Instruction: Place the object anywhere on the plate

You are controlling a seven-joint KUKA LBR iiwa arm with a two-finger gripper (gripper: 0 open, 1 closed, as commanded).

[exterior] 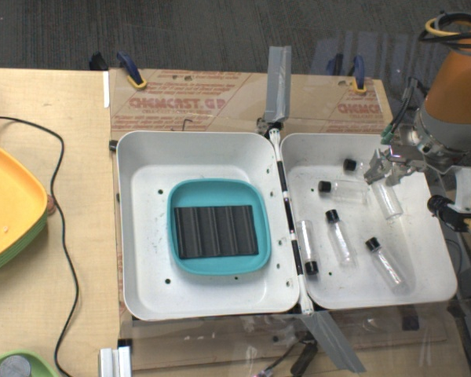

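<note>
Vial (388,200) just below the fingers (379,169), apart.

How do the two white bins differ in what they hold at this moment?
The left bin holds one thing, a teal plate with a dark ribbed centre; the right bin holds several clear vials with black caps, such as one near its middle. The plate sits centred in the left bin; the vials lie scattered at different angles. The gripper is over the right bin, not the left. Both bins are shallow, white and alike in shape.
</note>
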